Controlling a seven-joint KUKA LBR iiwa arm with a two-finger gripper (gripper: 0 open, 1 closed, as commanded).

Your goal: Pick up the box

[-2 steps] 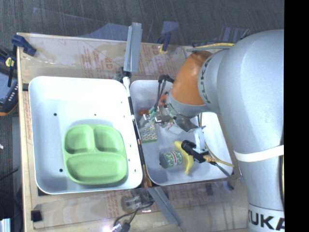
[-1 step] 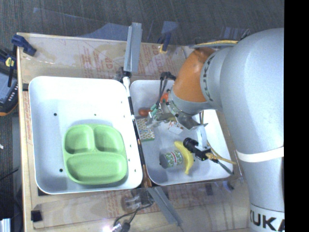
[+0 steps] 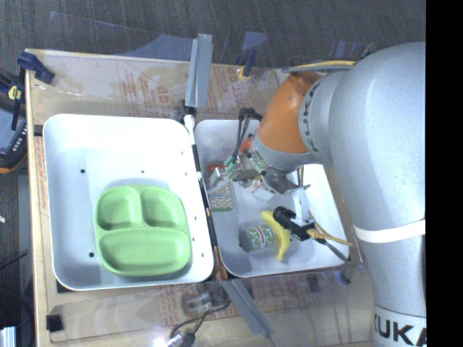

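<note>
From the camera view I saw the gripper (image 3: 233, 170) low over the right bin (image 3: 327, 194), beside its left wall; I could not tell its state. The box (image 3: 221, 196) lay flat just below it, against that wall. A green tray (image 3: 142, 230) sat in the left bin (image 3: 65, 165).

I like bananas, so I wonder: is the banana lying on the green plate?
No, the banana lies in the right bin beside a small can, while the green plate sits in the left bin.
</note>
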